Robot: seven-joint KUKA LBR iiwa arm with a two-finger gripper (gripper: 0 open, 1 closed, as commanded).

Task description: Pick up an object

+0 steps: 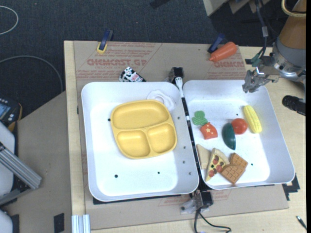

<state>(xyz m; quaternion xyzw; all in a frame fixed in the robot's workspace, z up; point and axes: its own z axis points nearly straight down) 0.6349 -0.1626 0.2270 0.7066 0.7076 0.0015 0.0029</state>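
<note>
A pale wooden desk (146,55) printed with faint red lettering stands on dark carpet (73,8), with thin white cables (9,18) looping across the floor at left, blue-and-yellow clamps (103,41) on the desk's far edge, and an aluminium rail (19,171) at lower left.

Evenly and fairly brightly lit from overhead, with soft, diffuse light. Near blown-out whites on the two bins (141,188), fine surface detail lost there. Only faint, short shadows under the yellow divided plate (143,128) and beside the toy foods (228,135). Mild sheen on the plate's ridges. Dark and underexposed across the carpet (73,8) at top. Slightly soft overall, low resolution, grainy in the dark areas. Blurred and cropped at the right edge around the arm (291,38). Printed lettering on the cardboard worktop (116,62) legible but fuzzy.
</note>
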